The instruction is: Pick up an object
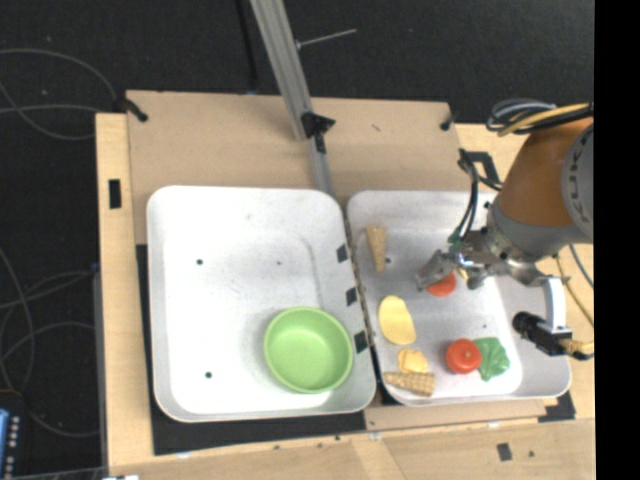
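My gripper (452, 273) hangs low over the middle of the right bin (520, 383), on the grey arm with its orange band (540, 183) coming in from the right. A small red object (441, 287) peeks out just beneath the gripper, touching or nearly touching it; I cannot tell whether it is gripped. Nearer the bin's front lie a red tomato-like piece (461, 355) with a green leafy piece (492, 358) against it. A yellow oval piece (397, 319) lies left of the gripper.
A tan cone (376, 247) lies by the right bin's left wall. A small yellow block (412, 360) and a waffle-patterned piece (411, 381) sit at its front left. A green bowl (308, 349) stands in the left bin (200, 228). A metal pole (285, 58) rises behind the bins.
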Controlling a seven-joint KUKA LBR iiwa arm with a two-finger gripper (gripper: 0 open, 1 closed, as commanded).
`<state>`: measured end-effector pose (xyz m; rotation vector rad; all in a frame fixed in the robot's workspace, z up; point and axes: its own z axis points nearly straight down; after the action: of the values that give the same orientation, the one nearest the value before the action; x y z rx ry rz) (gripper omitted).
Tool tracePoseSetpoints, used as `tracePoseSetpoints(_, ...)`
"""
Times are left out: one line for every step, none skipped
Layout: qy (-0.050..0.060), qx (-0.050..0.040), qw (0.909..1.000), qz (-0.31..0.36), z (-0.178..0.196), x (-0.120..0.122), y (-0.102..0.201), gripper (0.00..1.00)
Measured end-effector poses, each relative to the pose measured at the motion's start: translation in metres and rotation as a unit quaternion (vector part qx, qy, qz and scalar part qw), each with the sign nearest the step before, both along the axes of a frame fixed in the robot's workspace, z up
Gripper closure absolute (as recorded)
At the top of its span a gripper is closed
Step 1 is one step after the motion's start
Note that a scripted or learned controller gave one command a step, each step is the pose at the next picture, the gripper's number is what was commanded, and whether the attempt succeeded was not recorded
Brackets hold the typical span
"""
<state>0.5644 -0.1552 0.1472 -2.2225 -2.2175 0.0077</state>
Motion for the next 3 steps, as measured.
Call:
tracePoseSetpoints(-0.004,0.0011,1.0000,-0.001,0.014,0.003,0.001,1.00)
tracePoseSetpoints(-0.006,0.0007,1.0000,0.003,0.065,0.007,0.010,1.00)
tracePoseSetpoints(-0.004,0.0014,1.0000,0.003,0.070,0.008,0.010,1.00)
